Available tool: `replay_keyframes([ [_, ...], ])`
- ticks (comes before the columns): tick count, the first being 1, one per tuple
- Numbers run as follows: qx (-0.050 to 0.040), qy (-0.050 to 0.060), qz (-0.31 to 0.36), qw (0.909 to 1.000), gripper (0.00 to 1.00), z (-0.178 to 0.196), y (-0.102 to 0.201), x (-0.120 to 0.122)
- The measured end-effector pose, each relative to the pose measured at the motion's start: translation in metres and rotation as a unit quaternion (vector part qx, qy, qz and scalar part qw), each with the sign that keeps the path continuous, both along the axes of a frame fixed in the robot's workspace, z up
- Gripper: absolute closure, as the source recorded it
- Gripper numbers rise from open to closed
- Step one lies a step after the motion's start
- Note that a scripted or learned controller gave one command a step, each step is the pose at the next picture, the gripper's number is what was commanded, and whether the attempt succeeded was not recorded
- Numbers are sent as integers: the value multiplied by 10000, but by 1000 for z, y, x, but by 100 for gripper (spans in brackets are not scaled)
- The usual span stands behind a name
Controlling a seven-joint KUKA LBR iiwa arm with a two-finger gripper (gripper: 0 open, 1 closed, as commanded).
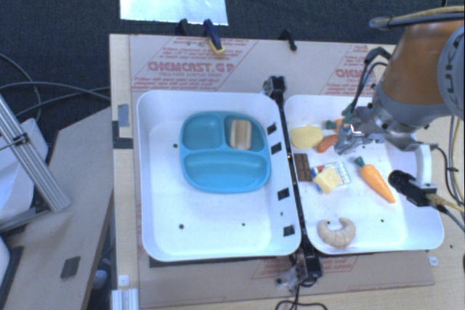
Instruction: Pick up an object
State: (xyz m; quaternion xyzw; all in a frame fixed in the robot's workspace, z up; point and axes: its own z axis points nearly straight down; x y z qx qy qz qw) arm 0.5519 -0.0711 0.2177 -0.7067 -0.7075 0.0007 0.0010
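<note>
Taking the right bin (429,232) as the landmark, its nearest corner held a pale croissant-shaped pastry (336,231), lying alone and well apart from everything else. Further in, near the bin's middle, a yellow wedge of toy cheese (330,177) lay just beside a dark chocolate bar piece (303,166) against the divider, with a toy carrot (376,181) to their right, tilted across the floor. Beyond those, toward the bin's far side, sat a flat yellow chip-like piece (306,136) and a small orange sausage-shaped toy (327,143) just beside it. The gripper (347,138) hung over that far cluster, close above the orange toy; whether it was spread or closed could not be told, since the metal wrist parts blurred together, and nothing could be seen held. In the left bin (156,229), a blue divided plate (218,170) carried a slice of bread (240,133) in its upper right compartment. The step in hand looked like the approach to a grasp. To do it well, the arm would want to centre over the one toy, straddle its narrow width and avoid catching the yellow piece alongside. The isolated pastry or carrot would be a cleaner target.
</note>
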Motion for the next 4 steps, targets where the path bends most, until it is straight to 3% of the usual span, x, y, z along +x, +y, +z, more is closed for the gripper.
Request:
replay_keyframes([
  [1, 5, -5, 20, 10000, 100, 15, 24, -44],
  [2, 0, -6, 14, 10000, 100, 16, 34, -68],
  [3, 0, -14, 4, 10000, 100, 5, 41, -74],
  [4, -5, -19, 1, 10000, 100, 2, 29, -69],
])
